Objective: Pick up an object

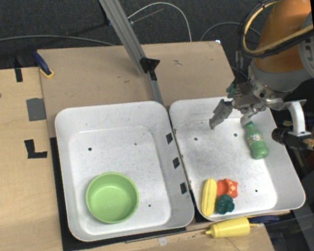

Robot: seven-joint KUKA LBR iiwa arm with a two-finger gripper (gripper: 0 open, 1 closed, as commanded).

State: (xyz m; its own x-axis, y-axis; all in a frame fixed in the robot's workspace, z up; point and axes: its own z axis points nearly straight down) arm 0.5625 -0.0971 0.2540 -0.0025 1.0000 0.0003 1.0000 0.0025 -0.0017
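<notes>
My gripper [233, 116] hangs over the far part of the right bin [205, 144], open, with nothing between its two fingers. A green bottle [256, 141] lies in that bin just below and right of the gripper, its neck close to the right finger [247, 119]. At the bin's near edge a yellow piece [208, 197], an orange-red piece [227, 187] and a dark green piece [225, 204] lie together. A light green bowl [112, 197] sits in the near left corner of the left bin [117, 127].
A yellow bottle [231, 228] lies on the bench in front of the right bin. A grey metal pole [128, 34] slants down to the gap between the bins at the back. Cables run across the dark floor behind the bench.
</notes>
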